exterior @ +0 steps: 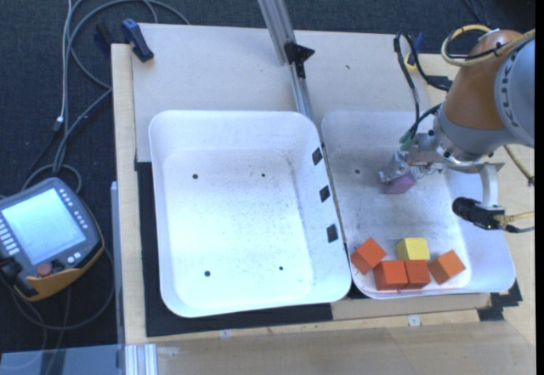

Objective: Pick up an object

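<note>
My gripper (395, 175) reaches down into the right bin (357, 139) from the right, its tips right at a small pink-purple object (398, 185) lying on the bin floor. The fingers' tips blend with the object, so their state is unclear. Near the front of the same bin lie several blocks: an orange one (368, 253), a red-orange pair (402, 274), a yellow one (414, 248) and another orange one (448, 264).
The left bin (170, 131) sits beside the right one, with a metal pole (272, 3) rising between them at the back. A blue clamp (136, 37) grips the bench's far left corner. A teach pendant (42, 233) lies on the floor at left.
</note>
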`<act>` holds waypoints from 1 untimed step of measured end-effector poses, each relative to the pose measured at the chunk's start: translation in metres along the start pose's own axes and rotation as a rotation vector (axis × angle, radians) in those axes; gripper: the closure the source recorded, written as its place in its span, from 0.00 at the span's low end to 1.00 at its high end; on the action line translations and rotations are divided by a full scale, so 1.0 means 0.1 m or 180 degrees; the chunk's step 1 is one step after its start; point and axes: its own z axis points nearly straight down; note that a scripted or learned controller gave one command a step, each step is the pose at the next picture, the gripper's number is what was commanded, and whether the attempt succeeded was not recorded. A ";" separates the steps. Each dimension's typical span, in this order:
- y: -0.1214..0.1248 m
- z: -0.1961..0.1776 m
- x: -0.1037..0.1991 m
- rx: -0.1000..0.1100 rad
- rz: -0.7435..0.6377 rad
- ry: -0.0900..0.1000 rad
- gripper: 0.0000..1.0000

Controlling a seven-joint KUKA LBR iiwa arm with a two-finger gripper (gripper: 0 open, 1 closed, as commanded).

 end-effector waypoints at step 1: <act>0.22 -0.94 0.73 -0.0030 -0.0023 -0.0002 1.00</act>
